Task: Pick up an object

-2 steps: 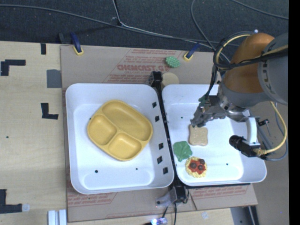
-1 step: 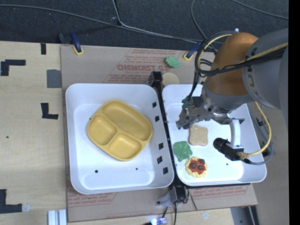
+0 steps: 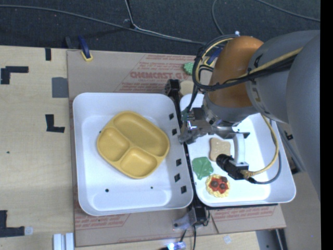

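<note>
In the right bin (image 3: 278, 190), three toy foods lie near the left wall: a tan bread slice (image 3: 219, 149), a green leafy piece (image 3: 202, 166) and a small round pizza (image 3: 218, 185) with red and dark toppings. The grey arm with its orange band (image 3: 234, 66) hangs over this bin and covers most of it. My gripper (image 3: 189, 130) sits low at the bin's left wall, just up and left of the bread slice. I see nothing held in it.
A yellow divided plate (image 3: 133, 144) lies in the left bin (image 3: 88, 191). The ridge between the bins (image 3: 183, 165) runs right beside the gripper. A small green object (image 3: 188, 66) lies on the cardboard behind the bins. A black cable fitting (image 3: 230, 166) hangs by the bread.
</note>
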Motion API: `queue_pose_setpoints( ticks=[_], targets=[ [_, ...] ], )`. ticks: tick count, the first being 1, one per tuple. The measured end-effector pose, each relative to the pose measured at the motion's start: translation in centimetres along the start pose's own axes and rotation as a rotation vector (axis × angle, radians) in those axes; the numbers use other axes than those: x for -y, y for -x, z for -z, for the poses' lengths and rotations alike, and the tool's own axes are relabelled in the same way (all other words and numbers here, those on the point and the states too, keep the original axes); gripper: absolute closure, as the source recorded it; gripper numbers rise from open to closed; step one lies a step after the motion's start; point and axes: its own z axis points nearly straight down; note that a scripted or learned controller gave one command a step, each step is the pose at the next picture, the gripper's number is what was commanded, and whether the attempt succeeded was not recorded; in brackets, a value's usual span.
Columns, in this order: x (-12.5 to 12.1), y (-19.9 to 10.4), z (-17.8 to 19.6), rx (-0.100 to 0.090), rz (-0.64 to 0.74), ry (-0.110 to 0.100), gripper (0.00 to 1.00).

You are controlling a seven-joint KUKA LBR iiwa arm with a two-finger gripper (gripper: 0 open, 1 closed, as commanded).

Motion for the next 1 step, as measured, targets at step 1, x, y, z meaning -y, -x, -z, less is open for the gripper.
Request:
queue_pose_setpoints(
  ticks=[1],
  targets=[
    [1.38,-6.07,0.68,0.000,0.001,0.000,1.00]
  ],
)
